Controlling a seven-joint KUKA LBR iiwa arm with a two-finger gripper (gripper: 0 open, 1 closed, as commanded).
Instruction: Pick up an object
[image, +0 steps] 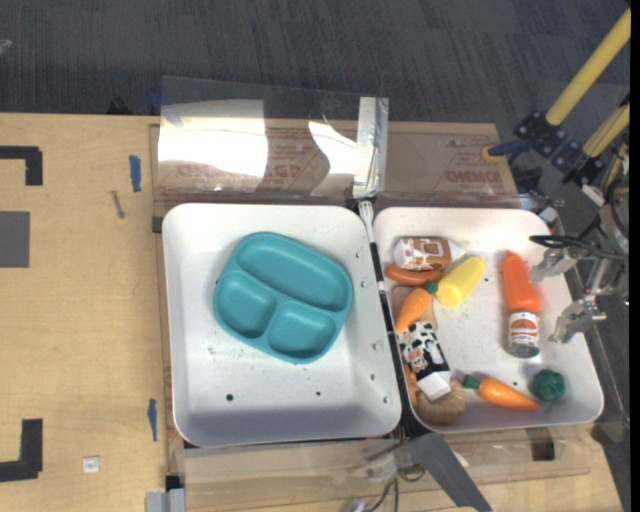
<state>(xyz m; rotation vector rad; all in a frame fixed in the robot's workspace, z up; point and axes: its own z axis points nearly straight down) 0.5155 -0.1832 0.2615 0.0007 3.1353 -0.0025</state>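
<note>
The right bin (455, 216) holds several toy foods. An orange bottle (517, 298) with a white label stands near its right side, a yellow piece (460, 282) lies at the middle, and a carrot (498, 393) lies at the front. A cow-patterned carton (422, 350), a second small carrot (411, 308), a hot dog (410, 274) and a brown packet (422, 250) line the left wall. A green lump (547, 384) sits at the front right. My gripper (562, 296) hangs over the bin's right rim, just right of the bottle, open with nothing between its fingers.
The left bin (200, 232) carries a teal divided plate (283, 295). A clear plastic sheet with a taped seam (370, 150) stands behind both bins. Yellow bars and clamps (570, 100) crowd the back right corner. Plywood bench (70, 300) lies to the left.
</note>
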